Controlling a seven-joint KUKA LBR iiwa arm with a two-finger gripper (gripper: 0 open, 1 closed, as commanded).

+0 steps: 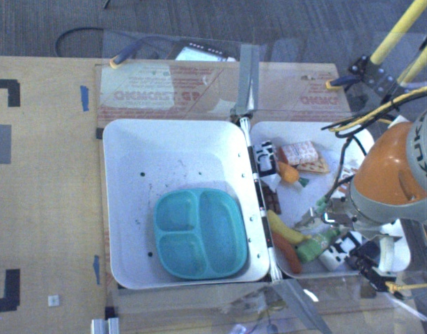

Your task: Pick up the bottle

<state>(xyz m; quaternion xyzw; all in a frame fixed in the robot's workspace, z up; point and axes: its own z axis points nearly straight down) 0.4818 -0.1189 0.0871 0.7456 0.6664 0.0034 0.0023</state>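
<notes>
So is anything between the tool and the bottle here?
Nothing visible stands between them. The tool sits right at the green bottle in the right bin. A banana and a red item crowd the bottle's left side.

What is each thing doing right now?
Teal plate: flat in the left bin.
Green bottle: lying on its side in the right bin.
Banana: lying beside the bottle.
Gripper: low over the bottle.

A robotics lab: plywood bench [46, 186] marked with black and blue tape, two white bins [129, 145] fenced by clear panels, cables [81, 37] on grey carpet, an industrial arm [394, 172].
</notes>
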